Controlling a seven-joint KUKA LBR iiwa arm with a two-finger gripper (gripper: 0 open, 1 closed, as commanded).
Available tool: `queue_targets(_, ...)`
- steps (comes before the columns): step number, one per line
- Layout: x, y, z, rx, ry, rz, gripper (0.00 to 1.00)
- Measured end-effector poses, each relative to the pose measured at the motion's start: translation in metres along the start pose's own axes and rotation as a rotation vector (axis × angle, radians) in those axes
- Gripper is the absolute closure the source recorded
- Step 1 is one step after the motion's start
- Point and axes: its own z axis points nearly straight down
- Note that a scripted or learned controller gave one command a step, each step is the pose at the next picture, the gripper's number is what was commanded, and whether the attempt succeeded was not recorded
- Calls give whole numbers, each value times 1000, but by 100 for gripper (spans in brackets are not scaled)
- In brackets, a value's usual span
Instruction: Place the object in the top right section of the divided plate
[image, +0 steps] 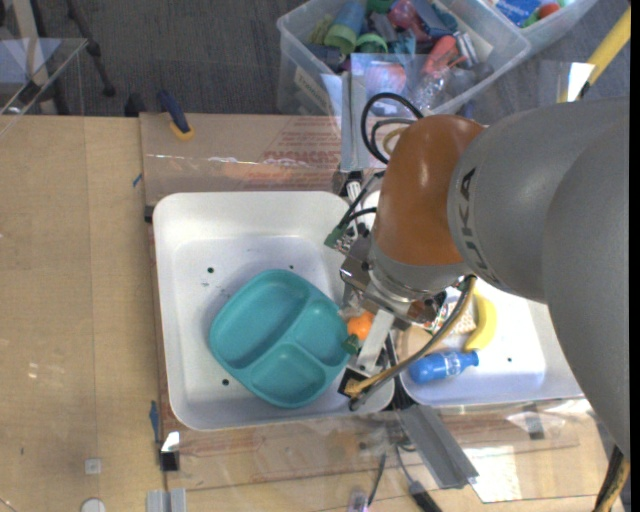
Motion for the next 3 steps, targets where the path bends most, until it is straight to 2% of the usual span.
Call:
queue_targets(1, 32, -51, 13, -1, 0, -25, 100)
queue_targets(2, 50, -29, -2, -4, 3, 27, 100)
queue_targets(3, 39, -42, -7, -1, 0, -136, 100)
